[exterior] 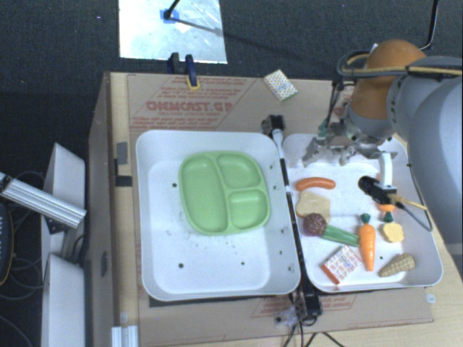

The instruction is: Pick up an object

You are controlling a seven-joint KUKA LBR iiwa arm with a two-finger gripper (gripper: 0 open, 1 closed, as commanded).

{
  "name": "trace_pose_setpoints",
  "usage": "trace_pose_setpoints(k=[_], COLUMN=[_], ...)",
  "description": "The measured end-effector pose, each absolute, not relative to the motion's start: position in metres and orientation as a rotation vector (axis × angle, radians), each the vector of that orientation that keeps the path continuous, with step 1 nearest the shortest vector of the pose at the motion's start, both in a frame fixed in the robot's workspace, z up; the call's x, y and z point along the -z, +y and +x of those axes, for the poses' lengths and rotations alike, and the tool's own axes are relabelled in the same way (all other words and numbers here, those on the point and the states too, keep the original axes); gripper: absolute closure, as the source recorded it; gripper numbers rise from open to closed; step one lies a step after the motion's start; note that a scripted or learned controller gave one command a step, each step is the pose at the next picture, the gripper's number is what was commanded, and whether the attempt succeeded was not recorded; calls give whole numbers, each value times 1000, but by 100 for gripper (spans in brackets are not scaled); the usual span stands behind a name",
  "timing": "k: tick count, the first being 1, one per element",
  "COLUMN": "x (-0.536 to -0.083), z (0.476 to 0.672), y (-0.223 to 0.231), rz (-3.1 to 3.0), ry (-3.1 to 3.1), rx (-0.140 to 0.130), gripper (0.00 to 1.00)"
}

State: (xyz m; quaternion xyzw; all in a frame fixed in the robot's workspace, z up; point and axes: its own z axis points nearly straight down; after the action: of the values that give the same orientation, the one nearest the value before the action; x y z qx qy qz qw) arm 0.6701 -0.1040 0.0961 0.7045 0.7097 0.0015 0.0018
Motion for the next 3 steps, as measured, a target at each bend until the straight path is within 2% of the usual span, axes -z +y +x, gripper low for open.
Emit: trace_pose_setpoints(k=[1,2,3], x=[-85,-96,-96], z=[669,670,670], y=[-88,-89,-89], rz=[2214,2210,2210], ry=[2226,2226,2226], rx=[-2,-6,-5], gripper=[0,100,0])
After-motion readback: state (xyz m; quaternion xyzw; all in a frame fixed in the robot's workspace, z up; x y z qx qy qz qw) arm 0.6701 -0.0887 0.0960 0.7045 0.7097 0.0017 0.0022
